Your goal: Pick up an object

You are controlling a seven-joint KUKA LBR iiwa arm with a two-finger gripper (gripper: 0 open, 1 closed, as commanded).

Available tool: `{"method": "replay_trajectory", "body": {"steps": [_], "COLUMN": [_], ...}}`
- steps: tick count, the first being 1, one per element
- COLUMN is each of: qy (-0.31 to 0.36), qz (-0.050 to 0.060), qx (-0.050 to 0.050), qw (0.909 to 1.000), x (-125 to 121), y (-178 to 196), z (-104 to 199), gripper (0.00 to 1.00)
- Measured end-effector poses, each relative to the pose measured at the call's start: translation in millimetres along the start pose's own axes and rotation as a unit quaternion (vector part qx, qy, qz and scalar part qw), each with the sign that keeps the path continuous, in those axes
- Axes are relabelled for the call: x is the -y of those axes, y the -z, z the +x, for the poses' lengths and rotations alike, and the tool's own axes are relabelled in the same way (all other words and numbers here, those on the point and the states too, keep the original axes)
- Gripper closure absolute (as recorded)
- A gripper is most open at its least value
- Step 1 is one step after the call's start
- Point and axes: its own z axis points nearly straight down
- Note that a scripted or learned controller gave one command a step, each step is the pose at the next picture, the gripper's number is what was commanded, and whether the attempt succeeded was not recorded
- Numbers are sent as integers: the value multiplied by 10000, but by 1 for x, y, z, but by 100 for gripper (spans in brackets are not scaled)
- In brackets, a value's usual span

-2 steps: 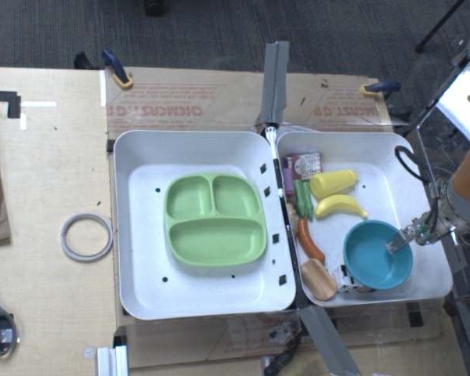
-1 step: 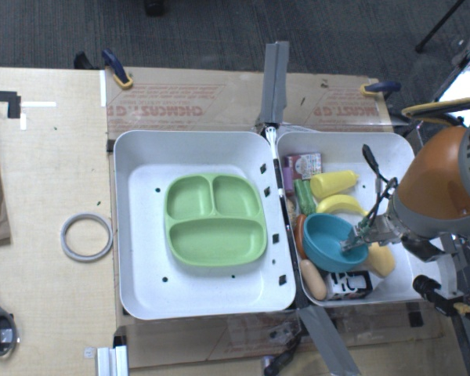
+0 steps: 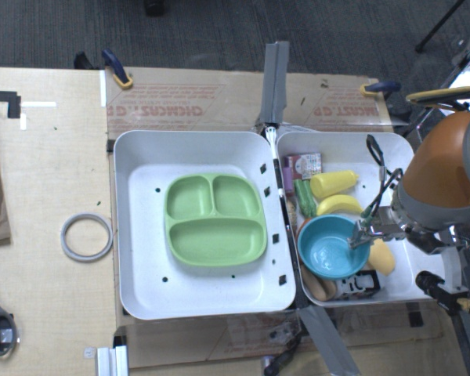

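Hand (image 3: 363, 235) low in right bin (image 3: 399, 143), at blue bowl (image 3: 331, 247) rim; finger state: cannot tell. Nothing visibly lifted. 2 yellow pieces (image 3: 334, 183) just beside bowl. Green plate (image 3: 215, 218) alone in left bin (image 3: 133, 210). Grasp and lift judged not yet done.

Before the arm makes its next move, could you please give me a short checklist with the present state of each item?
1. Gripper is over the right bin: ok.
2. Gripper is at the blue bowl, by its right rim: ok.
3. An object sits between the fingers: cannot tell.
4. Bowl has room to lift: not ok, it is crowded by the yellow pieces above it and other items under its lower edge.
5. Green divided plate lies flat in the left bin, away from the arm: ok.
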Motion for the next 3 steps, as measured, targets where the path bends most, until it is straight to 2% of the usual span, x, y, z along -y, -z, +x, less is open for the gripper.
{"method": "replay_trajectory", "body": {"steps": [1, 2, 3], "qy": [316, -515, 136], "qz": [12, 15, 21], "qx": [-2, 7, 7], "qw": [9995, 9987, 9999], "x": [6, 3, -27], "y": [29, 106, 160], "z": [14, 58, 22], "gripper": [100, 100, 100]}}
